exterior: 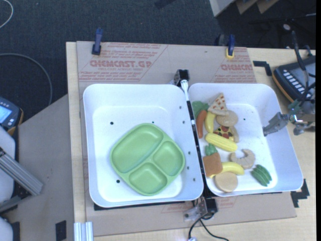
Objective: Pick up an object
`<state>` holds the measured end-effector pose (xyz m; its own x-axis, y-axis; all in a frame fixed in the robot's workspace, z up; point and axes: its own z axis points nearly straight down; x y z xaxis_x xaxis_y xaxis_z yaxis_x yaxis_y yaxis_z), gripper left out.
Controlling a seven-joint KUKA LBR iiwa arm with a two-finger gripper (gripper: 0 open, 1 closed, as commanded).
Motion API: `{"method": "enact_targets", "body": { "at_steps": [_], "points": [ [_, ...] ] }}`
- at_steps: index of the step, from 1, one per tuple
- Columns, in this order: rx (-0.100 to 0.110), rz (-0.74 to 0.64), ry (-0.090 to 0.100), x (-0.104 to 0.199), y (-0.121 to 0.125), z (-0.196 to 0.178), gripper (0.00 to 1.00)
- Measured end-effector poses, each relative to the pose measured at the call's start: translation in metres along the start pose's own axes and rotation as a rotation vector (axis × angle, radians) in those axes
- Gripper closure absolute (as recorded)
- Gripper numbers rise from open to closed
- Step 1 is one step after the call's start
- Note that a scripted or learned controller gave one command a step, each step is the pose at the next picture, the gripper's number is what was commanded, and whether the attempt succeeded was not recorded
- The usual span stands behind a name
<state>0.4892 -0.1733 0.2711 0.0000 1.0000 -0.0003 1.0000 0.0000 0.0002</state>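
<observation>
Holding toy food along its left side, the right bin (281,149) contains a pizza slice (218,104), carrot (200,123), corn cob (221,142) and green pod (261,174). Left bin (100,134): one green divided plate (147,158). Gripper (275,124) at the right bin's right side; grip state cannot be told.

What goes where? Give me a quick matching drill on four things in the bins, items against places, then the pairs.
Items:
1. green tray
2. pizza slice
3. green beans
4. gripper

Places:
A. right bin, near right corner
B. left bin, middle
C. right bin's right side
D. right bin, far end of the food pile

Pairs: 1-B, 2-D, 3-A, 4-C
</observation>
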Motion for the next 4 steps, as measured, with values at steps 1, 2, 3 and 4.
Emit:
{"method": "enact_targets", "body": {
  "at_steps": [1,2,3,4],
  "points": [
    [0.014,-0.002,0.006,0.029,0.002,0.148,0.00],
    [-0.005,-0.006,-0.001,0.045,0.082,0.159,0.00],
    [0.004,0.003,0.001,0.040,0.035,0.188,0.00],
    [-0.005,-0.003,-0.002,0.034,0.095,0.186,0.00]
  ]
}}
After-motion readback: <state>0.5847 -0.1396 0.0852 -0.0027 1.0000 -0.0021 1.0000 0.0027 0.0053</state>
